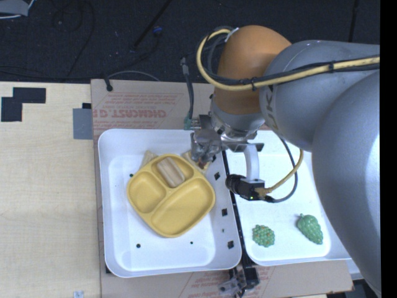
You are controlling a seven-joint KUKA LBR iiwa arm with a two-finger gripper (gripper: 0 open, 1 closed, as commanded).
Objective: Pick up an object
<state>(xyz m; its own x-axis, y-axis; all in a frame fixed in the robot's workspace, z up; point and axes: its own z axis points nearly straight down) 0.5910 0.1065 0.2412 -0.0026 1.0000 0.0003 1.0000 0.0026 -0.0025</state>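
Observation:
A yellow divided plate (pixel 180 210) lies in the left white bin (pixel 118 228), with a tan block (pixel 170 171) resting in its upper compartment. A beige piece (pixel 147 158) peeks out from under the plate's upper left edge. My gripper (pixel 202 151) hangs over the upper right of the left bin, just beside the plate's top right rim. The wrist hides its fingertips. Two green knobbly fruits, one round (pixel 263 235) and one longer (pixel 310 228), lie in the right white bin (pixel 279 256).
The grey arm with its orange band (pixel 248 61) covers the upper part of the right bin. A cardboard sheet (pixel 136 107) lies under both bins. Cables loop around the wrist. A black connector (pixel 245 187) hangs over the divide between the bins.

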